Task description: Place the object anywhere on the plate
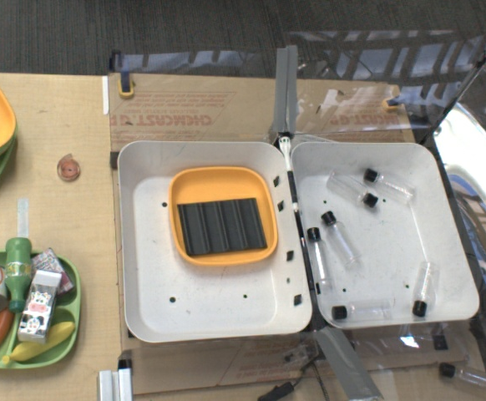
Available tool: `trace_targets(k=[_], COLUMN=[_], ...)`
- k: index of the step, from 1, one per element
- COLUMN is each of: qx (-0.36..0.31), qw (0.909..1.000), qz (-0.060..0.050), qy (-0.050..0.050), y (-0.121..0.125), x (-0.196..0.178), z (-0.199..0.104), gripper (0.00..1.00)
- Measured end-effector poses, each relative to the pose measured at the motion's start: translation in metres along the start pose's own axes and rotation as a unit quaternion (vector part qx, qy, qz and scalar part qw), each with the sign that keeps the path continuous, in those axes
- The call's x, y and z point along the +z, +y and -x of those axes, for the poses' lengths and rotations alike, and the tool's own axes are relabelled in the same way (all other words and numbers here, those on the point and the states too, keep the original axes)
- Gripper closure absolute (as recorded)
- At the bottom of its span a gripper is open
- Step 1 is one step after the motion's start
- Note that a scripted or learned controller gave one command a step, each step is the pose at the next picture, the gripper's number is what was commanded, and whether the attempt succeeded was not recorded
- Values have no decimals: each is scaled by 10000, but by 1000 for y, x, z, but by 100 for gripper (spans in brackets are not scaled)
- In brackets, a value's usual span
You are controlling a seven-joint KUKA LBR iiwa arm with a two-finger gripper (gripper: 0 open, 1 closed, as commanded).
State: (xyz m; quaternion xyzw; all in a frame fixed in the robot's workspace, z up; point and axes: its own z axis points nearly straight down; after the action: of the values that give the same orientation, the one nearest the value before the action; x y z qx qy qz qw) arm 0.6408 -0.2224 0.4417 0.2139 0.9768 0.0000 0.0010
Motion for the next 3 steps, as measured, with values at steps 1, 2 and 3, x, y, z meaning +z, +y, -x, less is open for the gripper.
trace_targets(k=[1, 2, 3], qx=[-1039, -3226, -4989], qw=[9946, 9465, 8667], qz=[3, 8, 8], qy=[-5, -5, -8], y=[-13, -26, -51], x=[-1, 14, 10], z=[-29, -57, -112], gripper=[0, 0, 0])
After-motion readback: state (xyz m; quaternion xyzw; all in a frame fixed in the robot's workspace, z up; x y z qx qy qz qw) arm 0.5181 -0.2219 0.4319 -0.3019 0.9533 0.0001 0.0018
